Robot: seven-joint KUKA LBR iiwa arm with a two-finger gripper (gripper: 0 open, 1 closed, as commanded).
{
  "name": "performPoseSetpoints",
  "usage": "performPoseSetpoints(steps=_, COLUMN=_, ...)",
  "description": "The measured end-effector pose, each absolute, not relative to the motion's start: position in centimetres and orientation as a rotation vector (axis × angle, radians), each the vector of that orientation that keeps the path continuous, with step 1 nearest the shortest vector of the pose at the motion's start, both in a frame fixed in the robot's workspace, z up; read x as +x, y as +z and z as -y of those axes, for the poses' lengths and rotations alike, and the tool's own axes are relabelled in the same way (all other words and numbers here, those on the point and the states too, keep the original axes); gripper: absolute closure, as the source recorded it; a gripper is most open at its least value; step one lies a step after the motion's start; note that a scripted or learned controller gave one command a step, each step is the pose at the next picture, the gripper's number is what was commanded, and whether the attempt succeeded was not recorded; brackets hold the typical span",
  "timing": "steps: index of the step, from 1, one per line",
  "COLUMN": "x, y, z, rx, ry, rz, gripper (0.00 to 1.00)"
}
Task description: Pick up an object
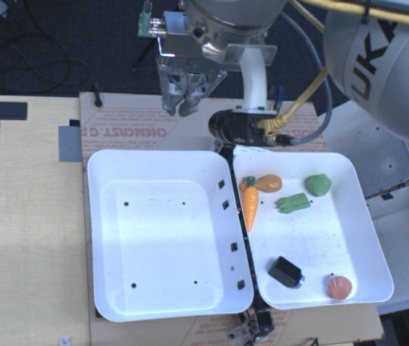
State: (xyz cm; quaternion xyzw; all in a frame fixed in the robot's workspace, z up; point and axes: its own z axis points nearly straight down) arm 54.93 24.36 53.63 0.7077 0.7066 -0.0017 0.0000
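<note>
bins (161, 166): glossy white plastic | table (24, 215): matt pale wood-look | cardboard sheet (129, 125): matt, printed | carrot (249, 206): smooth plastic | hand (185, 101): dull grey metal

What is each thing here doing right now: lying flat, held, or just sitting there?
end effector: raised beyond the bins' far edge, holding nothing visible
carrot: lying flat by the right bin's left wall
orange piece: lying touching the carrot's top
long green piece: lying flat
round green piece: resting near the far wall
black block: lying tilted on the floor
pink ball: resting in the near right corner
</note>
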Motion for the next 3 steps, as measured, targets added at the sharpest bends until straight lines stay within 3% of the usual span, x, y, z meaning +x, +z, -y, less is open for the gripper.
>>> performPoseSetpoints(steps=1, x=58.4, y=53.7, z=-24.4, rx=2.222, ry=-0.005, rz=-2.220, gripper=1.00)
performPoseSetpoints(steps=3, x=60.8, y=53.7, z=-24.4, rx=2.223, ry=-0.005, rz=-2.220, gripper=1.00)
